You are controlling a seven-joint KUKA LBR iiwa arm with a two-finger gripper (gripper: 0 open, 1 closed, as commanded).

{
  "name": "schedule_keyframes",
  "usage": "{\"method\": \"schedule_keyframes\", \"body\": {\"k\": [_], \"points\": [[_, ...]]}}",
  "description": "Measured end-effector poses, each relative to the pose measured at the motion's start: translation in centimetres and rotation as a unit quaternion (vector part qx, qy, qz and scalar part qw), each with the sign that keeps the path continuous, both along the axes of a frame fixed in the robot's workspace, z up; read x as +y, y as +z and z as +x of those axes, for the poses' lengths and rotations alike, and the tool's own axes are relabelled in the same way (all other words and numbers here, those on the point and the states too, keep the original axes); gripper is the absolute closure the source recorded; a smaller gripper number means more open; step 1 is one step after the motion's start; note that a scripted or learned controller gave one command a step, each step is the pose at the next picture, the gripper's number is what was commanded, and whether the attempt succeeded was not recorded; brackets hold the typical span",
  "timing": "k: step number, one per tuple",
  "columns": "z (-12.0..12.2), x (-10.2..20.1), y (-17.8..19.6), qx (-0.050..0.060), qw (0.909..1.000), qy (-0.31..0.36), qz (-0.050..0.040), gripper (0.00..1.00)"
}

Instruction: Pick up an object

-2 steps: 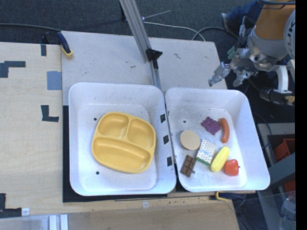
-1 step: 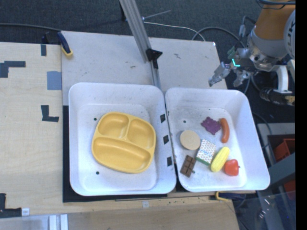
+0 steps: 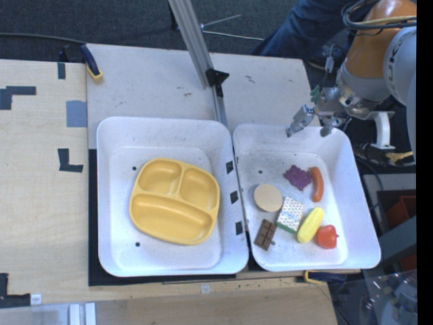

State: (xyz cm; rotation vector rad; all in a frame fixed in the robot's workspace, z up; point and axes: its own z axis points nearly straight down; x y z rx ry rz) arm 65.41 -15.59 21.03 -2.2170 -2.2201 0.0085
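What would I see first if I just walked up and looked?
Probably the big yellow divided plate, alone in the left bin. Next, the bright toy food clustered in the right bin: a yellow corn cob, a red tomato and an orange sausage. The gripper hangs over that bin's far edge.

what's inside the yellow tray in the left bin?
Nothing visible in the yellow tray: its three compartments show bare plastic. It covers the left bin floor under it, so that part can't be seen.
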Motion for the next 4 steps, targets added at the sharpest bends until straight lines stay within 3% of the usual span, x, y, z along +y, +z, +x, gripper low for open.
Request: {"method": "schedule_keyframes", "body": {"k": [2,3,4], "points": [[0.2,0.6,-11.0,0.0,1.0,0.001,0.0,0.0],[0.3,0.6,-9.7,-0.003,1.0,0.001,-0.0002,1.0],[1.2,0.1,-3.9,-0.006,1.0,0.0,-0.0002,1.0]]}}
